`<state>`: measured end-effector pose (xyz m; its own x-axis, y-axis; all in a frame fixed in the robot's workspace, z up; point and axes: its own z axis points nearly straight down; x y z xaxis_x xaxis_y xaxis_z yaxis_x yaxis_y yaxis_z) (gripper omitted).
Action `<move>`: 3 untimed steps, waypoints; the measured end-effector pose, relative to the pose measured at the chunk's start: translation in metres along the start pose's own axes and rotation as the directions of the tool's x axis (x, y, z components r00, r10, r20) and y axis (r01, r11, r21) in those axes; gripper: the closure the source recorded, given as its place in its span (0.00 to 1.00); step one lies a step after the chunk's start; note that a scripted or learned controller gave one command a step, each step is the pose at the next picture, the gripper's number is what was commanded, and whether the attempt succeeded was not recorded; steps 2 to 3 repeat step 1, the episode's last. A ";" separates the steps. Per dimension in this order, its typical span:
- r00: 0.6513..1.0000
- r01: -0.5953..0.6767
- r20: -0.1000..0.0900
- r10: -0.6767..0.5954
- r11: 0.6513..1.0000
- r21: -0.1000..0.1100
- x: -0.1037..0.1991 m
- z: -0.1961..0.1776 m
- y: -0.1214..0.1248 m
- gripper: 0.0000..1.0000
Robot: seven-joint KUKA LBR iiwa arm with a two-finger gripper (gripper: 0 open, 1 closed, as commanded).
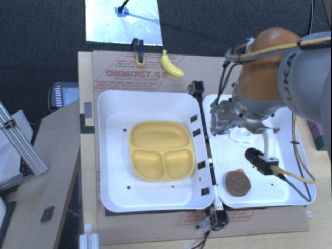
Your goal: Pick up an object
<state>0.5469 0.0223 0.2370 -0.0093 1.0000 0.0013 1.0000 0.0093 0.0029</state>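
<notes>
tool (223,122) low in right bin (290,191), grip prob hidden.

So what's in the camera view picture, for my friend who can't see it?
A grey and orange robot arm reaches over the right white bin, which holds a round brown cookie. The left bin holds a yellow divided tray; a banana lies behind.
</notes>
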 end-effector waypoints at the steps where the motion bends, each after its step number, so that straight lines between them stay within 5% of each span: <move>1: 1.000 0.001 -0.001 -0.001 1.000 0.002 0.054 0.013 0.011 1.00; 3: 1.000 0.001 -0.001 -0.001 1.000 0.002 0.054 0.013 0.011 1.00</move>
